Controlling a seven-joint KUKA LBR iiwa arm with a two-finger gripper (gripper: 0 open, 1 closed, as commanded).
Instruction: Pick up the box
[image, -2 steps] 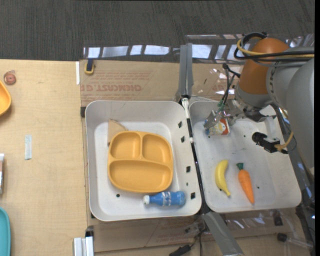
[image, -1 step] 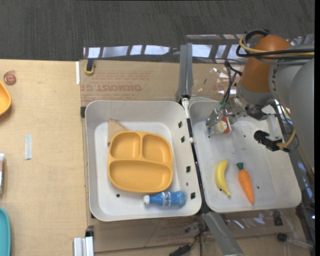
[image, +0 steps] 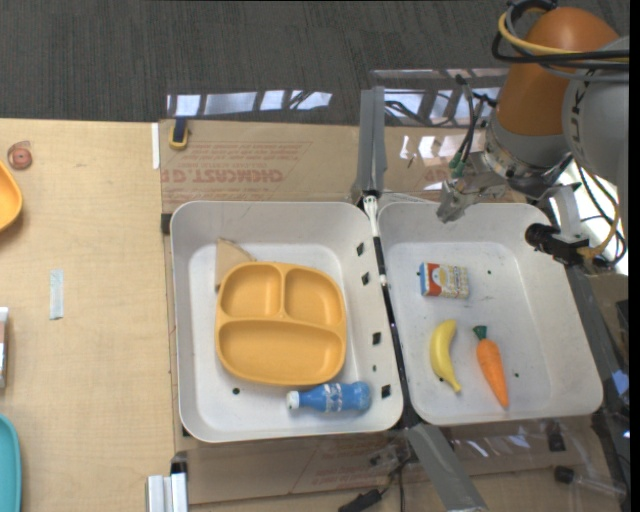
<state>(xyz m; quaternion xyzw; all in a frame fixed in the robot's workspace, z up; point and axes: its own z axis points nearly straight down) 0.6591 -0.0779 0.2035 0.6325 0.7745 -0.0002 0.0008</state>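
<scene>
Box: the box (image: 443, 281), small and white with a red end and a pale printed face, lies flat in the right bin (image: 545, 380), in its far half and toward the wall it shares with the left bin (image: 195, 330).
Box long axis: it runs roughly parallel to the bin's far edge, with the red end toward the shared wall.
Gripper: the gripper (image: 452, 205) hangs over the far edge of the right bin, near its far inner corner, at the end of the arm (image: 545, 90) that reaches in from the right.
Gripper state: the fingertips are too small and dark against the rim, so I cannot tell whether it is released or clenched; nothing is seen in it.
Key relation: the box lies toward the bin's near edge from the gripper, almost in line with it, and lower; the two are apart.
Neighbours: a banana (image: 445, 356) and a carrot (image: 491, 367) lie nearer the near edge, clear of the box.
Judgement: the coming move looks like a short travel toward the near edge, then a descent, with the fingers closing across the box's short side.
</scene>
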